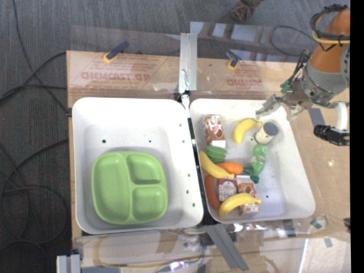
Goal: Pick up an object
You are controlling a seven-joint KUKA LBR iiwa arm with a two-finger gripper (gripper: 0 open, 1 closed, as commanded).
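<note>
- The tabletop (330, 169) is seen from above, brown and board-like, with two shallow white bins set side by side on it and touching along their inner edges.
- The left bin (114, 112) is occupied by a green divided plate (130, 186), which lies flat in the near half of the bin, its three compartments bare.
- The right bin (296, 181) is filled with small food items, gathered mostly along its left and middle parts.
- The arm (330, 50) is seen reaching in at the upper right, grey with an orange band, above the far right corner of the right bin.
- The claw (280, 104) is held over the far right rim of the right bin, with its fingers spread apart and nothing seen between them; it is placed just beside a small pale jar with a grey lid (265, 131).
- A yellow banana (245, 128) lies just left of that jar, and a patterned carton (213, 129) lies further left.
- A green bottle-shaped item (257, 158) is tilted below the jar.
- A second banana (211, 166) and an orange carrot (232, 168) are found in the middle, touching each other, with a green vegetable (215, 151) just above them.
- A third banana (236, 202) rests across two small red-and-white cartons (236, 185) at the near end, beside a red sausage-shaped item (211, 190).
</note>
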